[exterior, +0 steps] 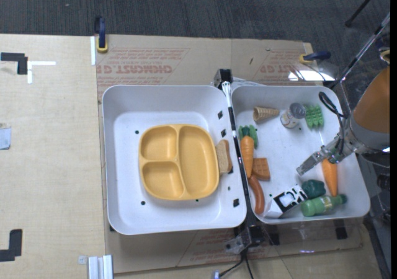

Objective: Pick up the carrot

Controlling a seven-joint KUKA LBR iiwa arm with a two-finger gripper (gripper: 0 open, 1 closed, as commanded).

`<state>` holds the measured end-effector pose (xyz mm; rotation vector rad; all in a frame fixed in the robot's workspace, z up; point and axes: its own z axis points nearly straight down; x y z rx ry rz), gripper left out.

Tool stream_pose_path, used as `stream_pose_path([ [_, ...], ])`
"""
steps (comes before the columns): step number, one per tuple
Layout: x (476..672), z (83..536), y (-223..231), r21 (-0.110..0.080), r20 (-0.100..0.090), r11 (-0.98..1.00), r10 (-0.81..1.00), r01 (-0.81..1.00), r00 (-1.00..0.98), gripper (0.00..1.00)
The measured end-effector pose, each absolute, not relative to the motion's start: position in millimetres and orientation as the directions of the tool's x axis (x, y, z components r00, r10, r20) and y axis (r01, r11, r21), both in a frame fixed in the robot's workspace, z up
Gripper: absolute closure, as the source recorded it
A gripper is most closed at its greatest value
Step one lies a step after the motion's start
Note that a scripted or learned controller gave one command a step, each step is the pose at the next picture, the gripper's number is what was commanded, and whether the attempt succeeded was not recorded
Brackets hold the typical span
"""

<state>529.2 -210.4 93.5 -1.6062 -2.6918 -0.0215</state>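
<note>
The arm is reaching in from the right of the frame, and the gripper [319, 160] is hanging low over the right side of the right bin [279, 141]. From this angle I cannot tell how far open it is, or whether it is gripping anything.

The carrot [247, 154] is lying well apart from it, along the left wall of that bin. Its green top is pointing toward the top of the frame. A cracker [262, 168] is touching its lower right side and a sausage [257, 194] is lying just below.

There is something else to watch. An orange tapered piece [330, 177] is sitting just under the gripper, with a pepper [313, 186] and a bottle [322, 204] crowding it below. It may be a second carrot. I cannot say whether the gripper is touching it.

To do this step well, I'd say the jaws should be closing across the orange body at mid-length, not along it. For the leafy carrot, the wall and the cracker are leaving little room, so a straight-down approach looks safest. For the near piece, the risk is catching the pepper too.
</note>
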Motion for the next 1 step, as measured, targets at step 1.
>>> stream_pose_path([
  [1, 530.9, 102.8, -213.5, 0.010, 0.001, 0.471, 0.882, 0.882, -0.471, 1.00],
])
